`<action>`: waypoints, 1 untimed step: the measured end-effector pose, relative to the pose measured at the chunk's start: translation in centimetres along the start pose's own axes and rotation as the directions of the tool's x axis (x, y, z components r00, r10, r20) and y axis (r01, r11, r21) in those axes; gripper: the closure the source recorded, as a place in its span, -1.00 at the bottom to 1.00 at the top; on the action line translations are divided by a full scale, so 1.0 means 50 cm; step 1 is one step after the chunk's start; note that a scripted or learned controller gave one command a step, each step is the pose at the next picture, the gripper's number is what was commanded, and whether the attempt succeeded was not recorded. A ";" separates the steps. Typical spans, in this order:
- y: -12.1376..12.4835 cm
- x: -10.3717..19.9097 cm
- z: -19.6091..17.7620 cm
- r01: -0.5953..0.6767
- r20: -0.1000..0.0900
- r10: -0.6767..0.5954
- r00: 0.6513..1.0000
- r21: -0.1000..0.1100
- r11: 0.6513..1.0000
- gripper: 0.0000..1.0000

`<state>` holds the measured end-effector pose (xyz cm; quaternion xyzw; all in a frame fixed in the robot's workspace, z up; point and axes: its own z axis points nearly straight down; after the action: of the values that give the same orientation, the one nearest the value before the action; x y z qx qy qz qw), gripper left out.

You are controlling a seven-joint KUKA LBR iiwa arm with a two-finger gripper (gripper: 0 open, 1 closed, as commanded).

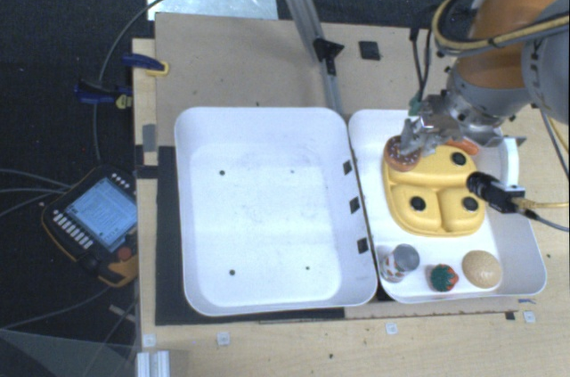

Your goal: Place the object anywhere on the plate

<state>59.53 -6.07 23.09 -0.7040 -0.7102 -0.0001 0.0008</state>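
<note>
A yellow sectioned plate (pixel 435 188) lies in the right bin (pixel 525 264). A small brown ring-shaped object with a pink patch (pixel 403 157), like a doughnut, sits at the plate's upper-left corner. My gripper (pixel 415 137) comes down from the right and stands directly over that object, touching or nearly touching its top. The wrist hides the plate's upper-right part.
Along the right bin's near edge lie a small grey can (pixel 403 260), a green and red strawberry-like toy (pixel 443 277) and a beige egg-shaped piece (pixel 481 268). The left bin (pixel 263 206) sits beside it. A black cable plug (pixel 490 190) hangs over the plate's right side.
</note>
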 end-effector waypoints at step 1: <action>-0.014 0.102 0.022 0.000 -0.001 0.000 1.000 0.000 1.000 1.00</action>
<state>58.76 -0.95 22.00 -0.7039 -0.7103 -0.0007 0.0010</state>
